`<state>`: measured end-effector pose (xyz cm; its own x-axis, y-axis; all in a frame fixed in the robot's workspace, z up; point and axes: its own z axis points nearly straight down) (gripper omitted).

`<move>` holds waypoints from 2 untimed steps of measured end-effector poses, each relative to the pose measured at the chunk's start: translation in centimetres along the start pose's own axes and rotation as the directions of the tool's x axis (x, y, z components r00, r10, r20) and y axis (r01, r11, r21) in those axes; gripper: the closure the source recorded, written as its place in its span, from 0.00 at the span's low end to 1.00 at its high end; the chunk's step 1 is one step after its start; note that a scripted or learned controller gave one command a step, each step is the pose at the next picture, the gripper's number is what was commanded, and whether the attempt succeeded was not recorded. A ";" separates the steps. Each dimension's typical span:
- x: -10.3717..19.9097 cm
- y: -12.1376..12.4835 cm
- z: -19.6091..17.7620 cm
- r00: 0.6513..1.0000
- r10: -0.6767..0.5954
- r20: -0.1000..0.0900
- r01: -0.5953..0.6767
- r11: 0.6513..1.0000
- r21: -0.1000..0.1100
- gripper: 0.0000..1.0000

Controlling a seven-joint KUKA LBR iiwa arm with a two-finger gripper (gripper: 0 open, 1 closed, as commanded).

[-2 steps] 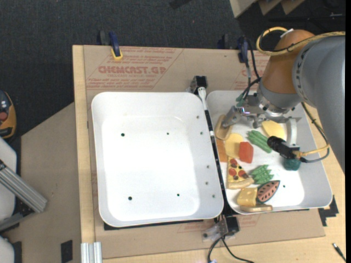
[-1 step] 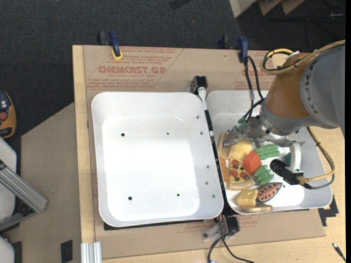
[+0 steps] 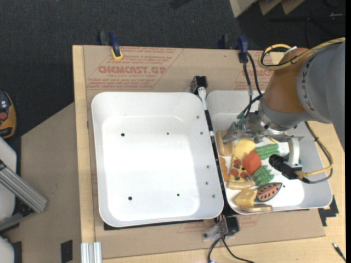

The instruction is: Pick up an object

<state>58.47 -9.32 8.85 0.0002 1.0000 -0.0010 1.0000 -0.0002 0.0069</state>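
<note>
I count two white bins: the left bin point(image 3: 148, 158) and the right bin point(image 3: 312, 193), where the arm point(image 3: 307, 86) hangs. Its gripper point(image 3: 249, 131) sits above the toy food pile point(image 3: 253, 171); I cannot tell its grip. I make out two green pieces, one red piece point(image 3: 252, 161), one watermelon slice point(image 3: 269, 191).

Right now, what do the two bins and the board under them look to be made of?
The left bin and right bin look like thin moulded plastic: smooth, white, slightly glossy, with rounded corners. The board looks like a sheet still under brown masking paper, matte, with red printed lettering; what lies beneath cannot be told.
</note>
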 end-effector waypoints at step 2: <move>-0.3 -7.9 -1.3 1.000 0.000 -0.003 0.000 1.000 -0.012 1.00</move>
<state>50.56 -9.58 10.10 0.0002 1.0000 0.0017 0.9998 -0.0002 0.0187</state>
